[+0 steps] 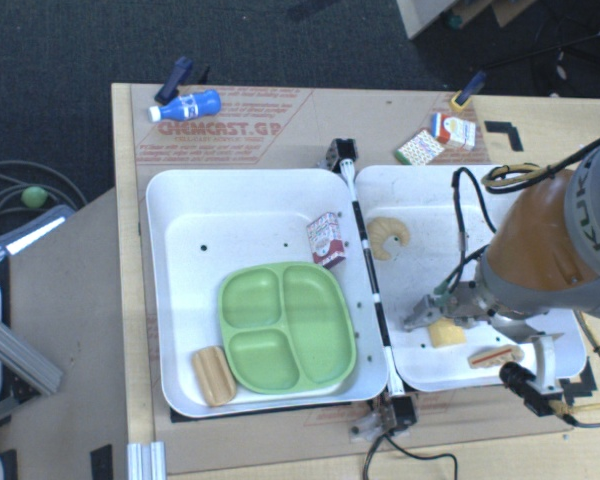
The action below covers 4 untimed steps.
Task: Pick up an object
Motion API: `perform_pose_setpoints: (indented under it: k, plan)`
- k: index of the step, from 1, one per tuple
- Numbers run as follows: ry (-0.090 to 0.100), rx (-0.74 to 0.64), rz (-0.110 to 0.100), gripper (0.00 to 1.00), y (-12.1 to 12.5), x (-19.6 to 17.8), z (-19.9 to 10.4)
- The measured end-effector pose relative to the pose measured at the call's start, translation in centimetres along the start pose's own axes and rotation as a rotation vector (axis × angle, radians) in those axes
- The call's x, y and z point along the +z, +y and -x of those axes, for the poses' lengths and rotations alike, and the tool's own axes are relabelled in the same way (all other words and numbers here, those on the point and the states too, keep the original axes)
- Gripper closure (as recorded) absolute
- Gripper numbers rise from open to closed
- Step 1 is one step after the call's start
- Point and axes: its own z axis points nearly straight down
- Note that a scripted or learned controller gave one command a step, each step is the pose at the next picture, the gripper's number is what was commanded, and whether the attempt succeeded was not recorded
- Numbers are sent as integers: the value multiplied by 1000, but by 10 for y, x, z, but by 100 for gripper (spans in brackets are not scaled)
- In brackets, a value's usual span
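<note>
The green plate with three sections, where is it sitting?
The green plate lies in the left white bin, toward its front, with a tan bread-like block at its left and a small red-and-white carton just behind it.

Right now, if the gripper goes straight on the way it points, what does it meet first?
The gripper points toward the left, low in the right bin. Going straight on, it would probably first meet the divider between the two bins, just past the yellow block beside it; depth is hard to judge.

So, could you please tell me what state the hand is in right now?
Hand: low in the right bin, by a yellow piece; open or closed cannot be told.
</note>
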Motion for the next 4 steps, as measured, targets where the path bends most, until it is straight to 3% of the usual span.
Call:
perform_pose_setpoints:
  k: [1, 2, 3, 4]
  plan:
    - [-3, 1, 3, 0, 34, -50, 79]
    - [-1, -2, 2, 0, 48, -68, -4]
    - [0, 0, -1, 0, -1, -6, -3]
    - [-2, 0, 4, 0, 38, -64, 42]
